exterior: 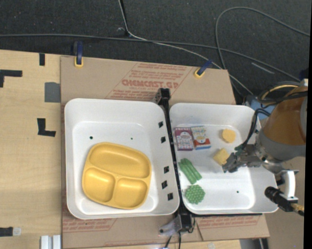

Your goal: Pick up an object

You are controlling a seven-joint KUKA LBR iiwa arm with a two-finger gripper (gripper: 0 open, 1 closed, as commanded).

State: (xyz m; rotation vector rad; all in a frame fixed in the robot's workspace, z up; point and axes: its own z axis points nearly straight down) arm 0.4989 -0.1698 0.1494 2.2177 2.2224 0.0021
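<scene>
Pincer (231,165) sits low inside the right bin (245,201), at the end of the grey arm (283,131) reaching in from the right; its dark tip touches a yellow block (221,156) just to its left, though whether it grips the block or stands spread cannot be told from this slant. Up and slightly left of it lies a round yellow piece (228,134). Farther left are two small boxes side by side, one pink (183,139) and one with red and blue print (200,137). Below those, left of the pincer, lie a green ridged stick (190,170) and a green knobbly ball (195,194). Well to the left, in the other bin (73,144), rests a yellow divided tray (116,174).
</scene>
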